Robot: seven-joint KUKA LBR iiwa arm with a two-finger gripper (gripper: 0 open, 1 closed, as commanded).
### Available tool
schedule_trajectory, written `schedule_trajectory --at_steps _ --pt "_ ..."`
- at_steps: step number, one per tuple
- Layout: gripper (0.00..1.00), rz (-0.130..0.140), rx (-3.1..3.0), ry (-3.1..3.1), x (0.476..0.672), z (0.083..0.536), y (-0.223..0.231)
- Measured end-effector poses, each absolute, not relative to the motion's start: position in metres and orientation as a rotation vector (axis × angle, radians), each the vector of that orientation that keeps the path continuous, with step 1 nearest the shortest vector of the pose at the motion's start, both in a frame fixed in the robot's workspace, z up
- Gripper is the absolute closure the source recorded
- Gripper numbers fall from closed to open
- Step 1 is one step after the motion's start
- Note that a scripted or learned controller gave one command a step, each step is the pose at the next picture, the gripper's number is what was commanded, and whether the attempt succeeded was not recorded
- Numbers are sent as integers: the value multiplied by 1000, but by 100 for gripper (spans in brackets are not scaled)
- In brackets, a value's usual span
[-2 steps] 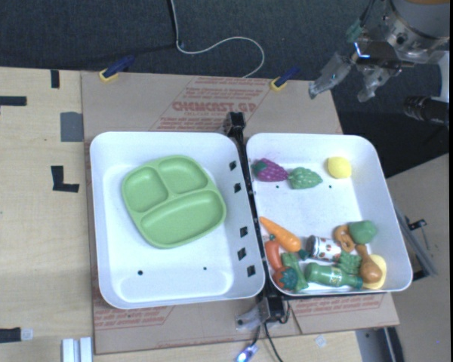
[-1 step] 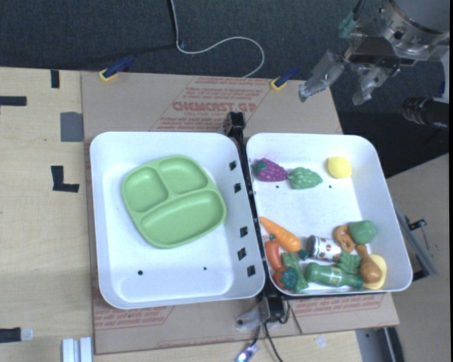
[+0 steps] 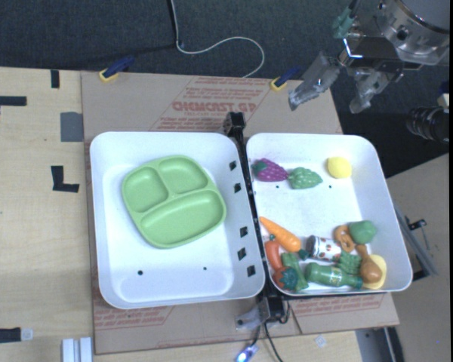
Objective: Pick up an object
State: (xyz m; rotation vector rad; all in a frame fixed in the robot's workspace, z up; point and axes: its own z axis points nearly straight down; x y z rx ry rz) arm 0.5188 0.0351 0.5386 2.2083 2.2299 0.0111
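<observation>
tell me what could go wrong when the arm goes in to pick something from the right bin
The toys in the near corner of the right bin are jammed together, so closing on the carrot may nudge its neighbours or catch two. The yellow lemon is round and may slip away. The gripper, fingers open, hangs beyond the bin's far rim, so a slanted descent might clip it.

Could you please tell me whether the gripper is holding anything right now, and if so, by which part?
Nothing is held: the gripper hangs open above the bench, beyond the right bin.
</observation>
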Motion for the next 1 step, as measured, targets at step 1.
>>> schedule_trajectory --at_steps 1 --pt "100 -2 2217 2225 522 543 32"
